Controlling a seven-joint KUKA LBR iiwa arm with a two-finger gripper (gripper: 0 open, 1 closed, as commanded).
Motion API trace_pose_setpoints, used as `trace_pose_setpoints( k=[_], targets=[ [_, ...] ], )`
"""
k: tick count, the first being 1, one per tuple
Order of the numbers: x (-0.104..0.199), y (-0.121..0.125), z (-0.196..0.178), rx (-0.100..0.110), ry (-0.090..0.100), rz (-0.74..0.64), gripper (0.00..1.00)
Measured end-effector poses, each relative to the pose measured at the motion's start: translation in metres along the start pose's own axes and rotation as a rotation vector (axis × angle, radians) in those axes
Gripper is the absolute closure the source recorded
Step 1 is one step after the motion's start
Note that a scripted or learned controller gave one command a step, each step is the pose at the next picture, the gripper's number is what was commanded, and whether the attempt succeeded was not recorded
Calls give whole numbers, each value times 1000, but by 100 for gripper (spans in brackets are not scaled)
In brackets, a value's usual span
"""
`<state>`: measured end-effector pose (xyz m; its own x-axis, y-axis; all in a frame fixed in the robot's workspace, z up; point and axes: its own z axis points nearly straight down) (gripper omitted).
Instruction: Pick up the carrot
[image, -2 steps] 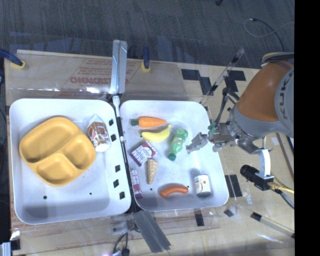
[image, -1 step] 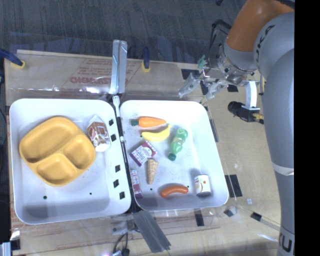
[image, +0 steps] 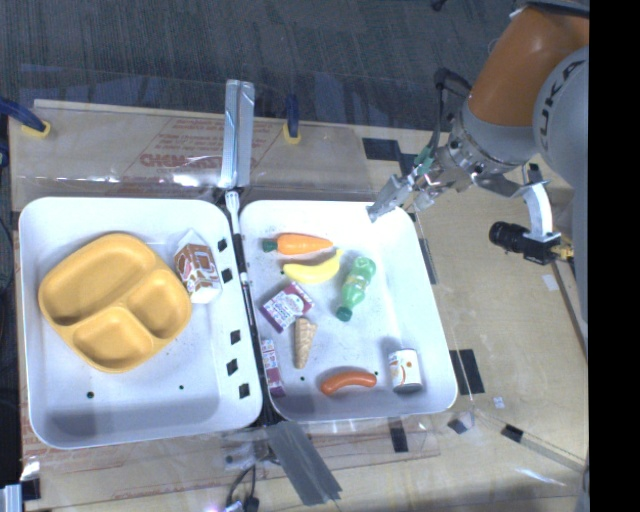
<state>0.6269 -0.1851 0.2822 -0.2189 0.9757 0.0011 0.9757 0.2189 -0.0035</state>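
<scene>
- While I hang over the far right corner of the right bin (image: 425, 300), nothing is in my grip; the carrot is not yet picked.
- Left bin (image: 60, 400): holds a yellow divided plate (image: 113, 298) and a small brown-and-white packet (image: 198, 268) at its right edge. Well apart from my work.
- Right bin: crowded. Carrot (image: 303, 243) lies flat near the far wall, left of centre, orange body pointing right, green top to the left.
- Banana (image: 311, 269) sits just beside the carrot on its near side, touching or nearly so. Main risk: closing across both, or nudging the banana so it rolls the carrot away.
- Green bottle (image: 353, 284) lies tilted to the right of the banana, between me and the carrot's tip. A low sideways approach could clip it.
- Purple packet (image: 287, 305), ice-cream cone (image: 303, 341), sausage (image: 347, 381) and small can (image: 404, 370) lie nearer the front, out of the line.
- My gripper (image: 383, 206): too small and blurred to say whether the jaws stand apart or together. If together, I would only push the carrot.
- Carrot is round and smooth; a grip off its middle may squirt it out toward the wall.
- Far wall is close; coming down too far back could strike the rim.
</scene>
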Motion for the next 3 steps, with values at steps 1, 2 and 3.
trace_pose_setpoints(
  k=[1, 2, 3],
  targets=[
    [0, -24, 42, -1, 0, -201, 0],
    [-13, 12, 136, 0, 0, -131, 0],
    [31, 39, 51, -5, -2, -200, 0]
  ],
)
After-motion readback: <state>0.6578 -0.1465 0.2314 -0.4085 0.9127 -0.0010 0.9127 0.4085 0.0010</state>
